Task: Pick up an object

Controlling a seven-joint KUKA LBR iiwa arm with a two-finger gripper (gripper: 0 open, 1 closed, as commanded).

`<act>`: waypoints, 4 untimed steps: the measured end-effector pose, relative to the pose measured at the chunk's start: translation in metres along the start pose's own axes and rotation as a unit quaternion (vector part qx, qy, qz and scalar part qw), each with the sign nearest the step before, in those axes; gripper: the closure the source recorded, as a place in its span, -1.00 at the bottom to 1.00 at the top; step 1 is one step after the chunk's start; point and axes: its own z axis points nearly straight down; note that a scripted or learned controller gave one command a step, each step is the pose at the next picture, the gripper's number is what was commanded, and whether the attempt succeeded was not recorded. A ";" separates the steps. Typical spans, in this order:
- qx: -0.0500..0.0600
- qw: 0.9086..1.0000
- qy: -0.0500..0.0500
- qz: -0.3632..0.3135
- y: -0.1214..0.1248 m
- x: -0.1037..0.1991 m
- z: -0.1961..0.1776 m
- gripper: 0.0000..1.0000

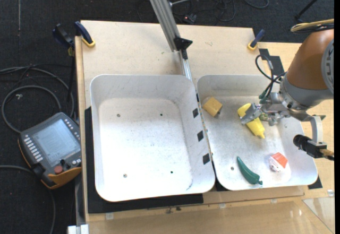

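In the right bin [223, 137] lie a tan block [212, 106] near the divider, a yellow object [252, 120] in the middle, a green curved piece [248, 170] near the front, and a small orange-and-white object [277, 162] at the front right. My gripper [260, 113] reaches in from the right and is low over the yellow object, right at its top edge. The fingers are hard to make out against the yellow object, and I cannot tell whether it is held.
The left bin [106, 100] stands beside the right one, split from it by a raised rim with black clips [201, 135]. A slanted metal rail [162, 7] runs from the back to the divider. A teach pendant [50, 145] lies left of the bench.
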 end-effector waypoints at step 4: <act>-0.006 1.000 -0.002 -0.002 0.002 -0.011 -0.079 1.00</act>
